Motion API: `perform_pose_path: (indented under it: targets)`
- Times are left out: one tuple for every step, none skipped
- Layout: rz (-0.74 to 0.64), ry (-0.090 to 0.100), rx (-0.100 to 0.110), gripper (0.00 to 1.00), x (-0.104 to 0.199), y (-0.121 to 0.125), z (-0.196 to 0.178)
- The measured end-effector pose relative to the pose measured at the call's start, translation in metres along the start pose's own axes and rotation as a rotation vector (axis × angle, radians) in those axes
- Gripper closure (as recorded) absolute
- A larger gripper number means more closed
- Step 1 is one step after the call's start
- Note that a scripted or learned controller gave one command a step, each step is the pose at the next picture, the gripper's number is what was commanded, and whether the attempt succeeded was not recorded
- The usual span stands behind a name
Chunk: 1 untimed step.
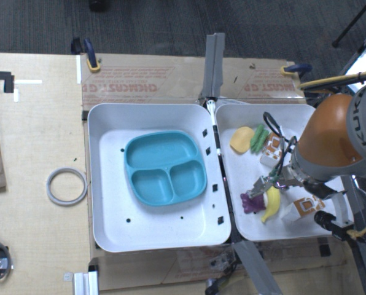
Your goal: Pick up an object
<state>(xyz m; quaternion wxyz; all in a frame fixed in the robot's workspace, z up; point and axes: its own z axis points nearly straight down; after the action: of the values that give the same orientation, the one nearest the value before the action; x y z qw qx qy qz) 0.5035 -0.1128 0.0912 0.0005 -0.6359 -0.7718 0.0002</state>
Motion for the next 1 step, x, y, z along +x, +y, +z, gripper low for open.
perform_pose_path:
  targets:
    - [0.004, 0.001, 0.001, 1.00, -0.0008, 0.0001, -0.0082]
